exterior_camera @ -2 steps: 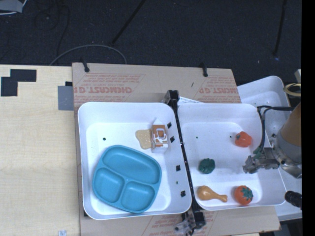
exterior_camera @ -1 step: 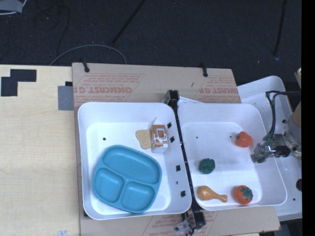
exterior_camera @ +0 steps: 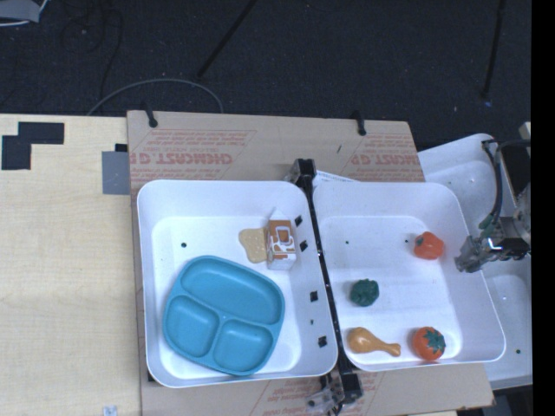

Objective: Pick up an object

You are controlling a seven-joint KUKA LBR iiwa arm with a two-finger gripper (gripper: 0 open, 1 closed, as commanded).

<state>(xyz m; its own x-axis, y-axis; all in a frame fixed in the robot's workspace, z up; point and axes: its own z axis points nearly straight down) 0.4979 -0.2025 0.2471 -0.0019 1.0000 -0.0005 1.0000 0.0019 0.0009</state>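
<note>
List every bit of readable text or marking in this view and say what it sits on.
"CHEMCAST GP": red print, upside down and partly blurred, on the brown board under the bins, at its left; it appears again at its right.
Small carton in the left bin: orange-and-white print, too small to read.

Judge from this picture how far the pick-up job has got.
Nothing looks picked up yet. The pincer sits at the right bin's right rim, nearest the upper tomato. The broccoli, drumstick and lower tomato lie in that bin. Reaching, gripping and lifting an object all remain.
</note>
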